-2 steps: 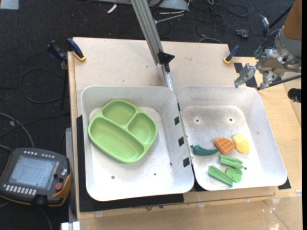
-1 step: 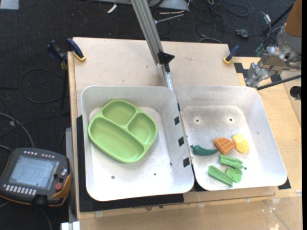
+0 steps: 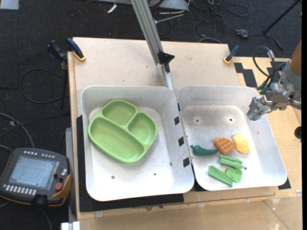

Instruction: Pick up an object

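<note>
gripper (image 3: 255, 110) sits over the right edge of the right bin (image 3: 211, 97), toward its far right corner, above bare bin floor; nothing between the fingers, and whether they are apart or together cannot be told from this angle. grey arm comes in from the right edge of the bench (image 3: 120, 61).

right bin holds all the small toy food, grouped in its near half, well apart from the gripper. dark green pepper (image 3: 203, 150) lies near the left wall. orange waffle (image 3: 223, 144) is just right of the pepper, touching or almost touching the yellow corn piece (image 3: 241, 143) beside it. closer to the near edge, green okra-like piece (image 3: 231, 162) lies flat. light green celery stick (image 3: 219, 175) lies nearest the front wall at a slant, with another green ribbed piece (image 3: 236, 175) just right of it.

left bin (image 3: 96, 176) holds a green divided plate (image 3: 123, 130), three compartments, upright, in the far-left part of the bin floor.

teach pendant (image 3: 32, 175) lies on the dark floor off the bench's near left corner. metal pole (image 3: 148, 25) slants up from the bench's far side between the bins. yellow-tipped clamps (image 3: 76, 50) grip the far corners of the bench.
</note>
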You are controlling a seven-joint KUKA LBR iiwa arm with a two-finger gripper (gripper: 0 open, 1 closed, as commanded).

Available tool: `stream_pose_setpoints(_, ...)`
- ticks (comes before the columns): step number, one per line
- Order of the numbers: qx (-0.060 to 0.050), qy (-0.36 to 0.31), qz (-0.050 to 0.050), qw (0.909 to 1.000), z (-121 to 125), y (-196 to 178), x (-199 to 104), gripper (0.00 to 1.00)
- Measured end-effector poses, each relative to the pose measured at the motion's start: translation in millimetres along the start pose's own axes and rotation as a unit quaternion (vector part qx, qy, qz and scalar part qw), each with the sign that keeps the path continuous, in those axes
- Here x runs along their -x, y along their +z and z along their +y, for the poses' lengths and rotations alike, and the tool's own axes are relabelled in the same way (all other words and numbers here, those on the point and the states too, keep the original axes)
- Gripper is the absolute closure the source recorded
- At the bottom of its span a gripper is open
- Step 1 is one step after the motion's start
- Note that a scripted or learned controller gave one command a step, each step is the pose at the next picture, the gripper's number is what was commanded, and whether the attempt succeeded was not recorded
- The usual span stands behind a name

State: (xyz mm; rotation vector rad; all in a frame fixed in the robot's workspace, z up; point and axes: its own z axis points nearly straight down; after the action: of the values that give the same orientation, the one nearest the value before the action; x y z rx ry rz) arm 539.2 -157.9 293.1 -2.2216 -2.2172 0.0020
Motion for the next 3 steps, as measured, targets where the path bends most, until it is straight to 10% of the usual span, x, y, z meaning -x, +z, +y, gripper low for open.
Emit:
stream_pose_setpoints(1,-0.004,-0.004,0.002,1.0000,-43.1,74.4,-67.7,1.00)
stream_pose_setpoints(2,0.002,-0.006,0.001,1.0000,17.8,99.8,-157.5,1.00)
stream_pose_setpoints(3,0.004,0.003,-0.003,1.0000,-6.2,40.2,-77.1,1.00)
